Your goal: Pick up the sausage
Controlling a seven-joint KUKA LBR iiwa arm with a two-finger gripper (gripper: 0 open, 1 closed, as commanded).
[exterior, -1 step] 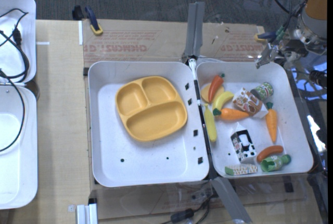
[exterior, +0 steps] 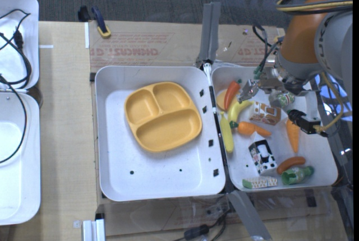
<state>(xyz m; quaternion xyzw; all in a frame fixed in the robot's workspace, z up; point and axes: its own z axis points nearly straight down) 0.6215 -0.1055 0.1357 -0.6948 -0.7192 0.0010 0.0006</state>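
Presently the sausage (exterior: pixel 291 163) is seen lying flat near the front right corner of the right bin (exterior: pixel 331 170), just above a green item (exterior: pixel 295 175) and to the right of a black-and-white block (exterior: pixel 262 156), while the tool (exterior: pixel 251 88) hangs over the far side of that bin, near a banana (exterior: pixel 238 109), well apart from the sausage. Whether the tool is spread or pressed together cannot be told. The sausage is judged light, smooth and probably slippery, so it is best taken across its narrow middle, where its rounded sides can be squeezed evenly.
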